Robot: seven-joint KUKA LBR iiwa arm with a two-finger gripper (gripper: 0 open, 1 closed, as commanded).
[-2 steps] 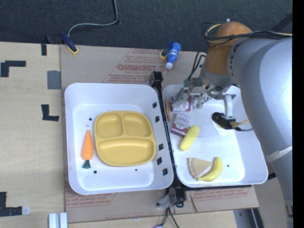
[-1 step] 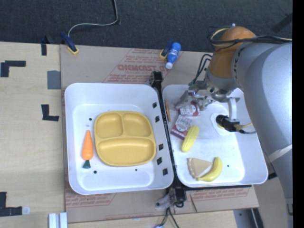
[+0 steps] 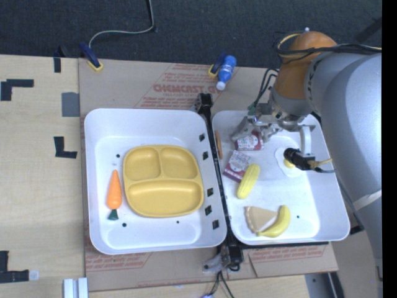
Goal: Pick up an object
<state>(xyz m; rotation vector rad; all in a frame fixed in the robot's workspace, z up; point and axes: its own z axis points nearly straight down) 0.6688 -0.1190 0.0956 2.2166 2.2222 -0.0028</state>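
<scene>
My gripper hangs low over the upper part of the right bin, right above a small red-and-white packet and touching or nearly touching its top edge. A second pinkish packet lies just below it. A yellow corn cob sits in the bin's middle. Near the front lie a banana and a tan bread slice, touching each other. The grey arm covers the bin's right side.
The left bin holds a yellow divided plate with an orange carrot to its left. A thin orange stick lies along the right bin's left wall. A blue-and-white bottle rests on the bench behind the bins.
</scene>
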